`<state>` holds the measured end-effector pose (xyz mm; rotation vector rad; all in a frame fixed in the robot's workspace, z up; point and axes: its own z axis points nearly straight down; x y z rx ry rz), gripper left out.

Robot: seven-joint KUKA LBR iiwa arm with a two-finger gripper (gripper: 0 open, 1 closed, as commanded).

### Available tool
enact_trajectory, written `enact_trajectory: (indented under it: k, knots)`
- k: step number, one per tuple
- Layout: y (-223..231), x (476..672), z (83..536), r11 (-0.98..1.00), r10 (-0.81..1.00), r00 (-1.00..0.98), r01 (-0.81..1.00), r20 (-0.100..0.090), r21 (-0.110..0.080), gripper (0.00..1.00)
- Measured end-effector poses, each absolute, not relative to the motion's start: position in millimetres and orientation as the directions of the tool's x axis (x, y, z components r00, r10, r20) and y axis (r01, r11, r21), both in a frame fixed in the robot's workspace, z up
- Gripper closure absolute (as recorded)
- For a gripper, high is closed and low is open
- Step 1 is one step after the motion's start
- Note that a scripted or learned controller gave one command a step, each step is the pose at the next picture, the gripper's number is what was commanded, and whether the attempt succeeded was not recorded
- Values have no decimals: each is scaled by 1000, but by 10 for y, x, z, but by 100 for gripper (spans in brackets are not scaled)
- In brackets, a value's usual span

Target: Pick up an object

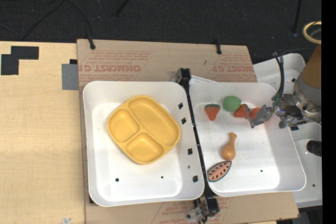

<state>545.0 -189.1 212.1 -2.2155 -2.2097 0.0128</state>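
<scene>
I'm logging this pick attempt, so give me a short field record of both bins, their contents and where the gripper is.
left bin: yellow divided plate
right bin: toy strawberry, green ball, orange-red toy piece, orange gourd-shaped toy, watermelon slice toy
gripper: over right bin's upper right, beside the orange-red piece
held object: none visible between fingers

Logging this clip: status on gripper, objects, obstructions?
Gripper low at right bin's far right, beside a small red piece; grasp unclear. Green ball, strawberry, pear-shaped toy, watermelon slice lying loose. Nothing blocking.
</scene>
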Motion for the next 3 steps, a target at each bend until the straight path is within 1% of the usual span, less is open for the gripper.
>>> enact_trajectory:
  k: [1,2,3]
  knots:
    - [-1890,5480,2191,0,1000,0,1000,0,-1,0]
    - [-1883,5455,1757,-1,1000,1,1000,2,-7,0]
    - [-1870,5417,1320,0,1000,0,1000,3,-7,0]
